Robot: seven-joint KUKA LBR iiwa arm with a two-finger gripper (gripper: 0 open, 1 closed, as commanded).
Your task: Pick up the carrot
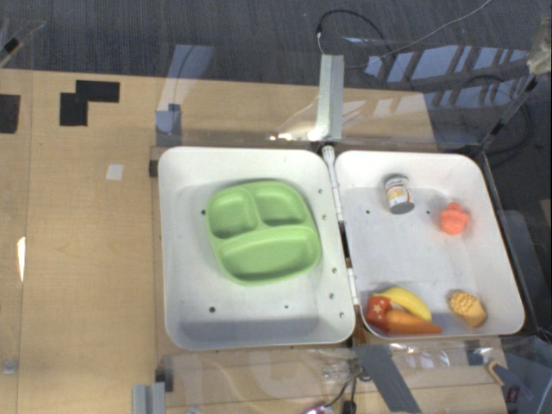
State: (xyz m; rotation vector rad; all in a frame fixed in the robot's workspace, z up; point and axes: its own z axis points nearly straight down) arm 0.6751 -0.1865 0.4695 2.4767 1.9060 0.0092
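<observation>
The carrot [411,323] lies in the lower part of the right-hand white bin [483,188], toward the lower right of the frame, close to the bin's bottom edge. It is orange and lies almost level, its thin end pointing right. A yellow banana [405,301] rests just above it, touching it, and a small red fruit, perhaps a strawberry or tomato [377,308], sits against the carrot's left end. To the right, apart from this cluster, is a yellow-orange lumpy item that may be a piece of corn or bread [467,307]. Higher in the same bin stands a small jar with a pale lid [397,194], and to its right sits an orange-red rounded toy [454,219]. The left-hand white bin [185,317] holds a green divided plate [262,230] with three compartments. The gripper's state cannot be told from this view.
</observation>
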